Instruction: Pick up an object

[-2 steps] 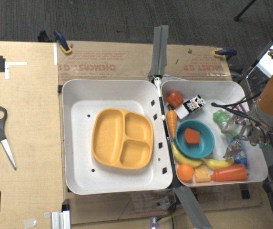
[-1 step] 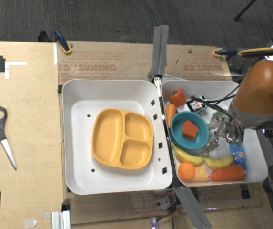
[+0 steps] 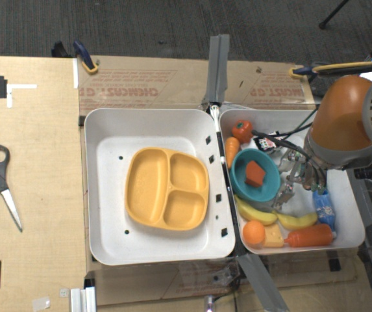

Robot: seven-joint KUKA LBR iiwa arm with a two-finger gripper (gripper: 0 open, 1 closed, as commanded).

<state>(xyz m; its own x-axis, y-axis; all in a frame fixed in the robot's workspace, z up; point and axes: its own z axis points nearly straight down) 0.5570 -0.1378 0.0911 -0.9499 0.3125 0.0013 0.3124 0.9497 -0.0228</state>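
Observation:
The right bin point(image 3: 345, 236) holds a teal bowl point(image 3: 257, 174) with a red block point(image 3: 255, 173) inside it. Around the bowl lie a tomato point(image 3: 241, 130), an upright carrot point(image 3: 231, 152), two bananas point(image 3: 258, 212) point(image 3: 298, 220), an orange point(image 3: 254, 233), a yellow wedge point(image 3: 274, 237), a red-orange carrot-like piece point(image 3: 310, 236) and a blue packet point(image 3: 324, 207). My gripper point(image 3: 288, 188) hangs low in this bin, just right of the bowl and above the bananas. I see nothing held between its fingers.
The left bin point(image 3: 101, 174) carries a yellow three-compartment plate point(image 3: 167, 188). Scissors point(image 3: 2, 184) lie on the wooden bench at far left. A grey divider bar point(image 3: 217, 70) runs up from between the bins. Cables trail from the wrist over the right bin.

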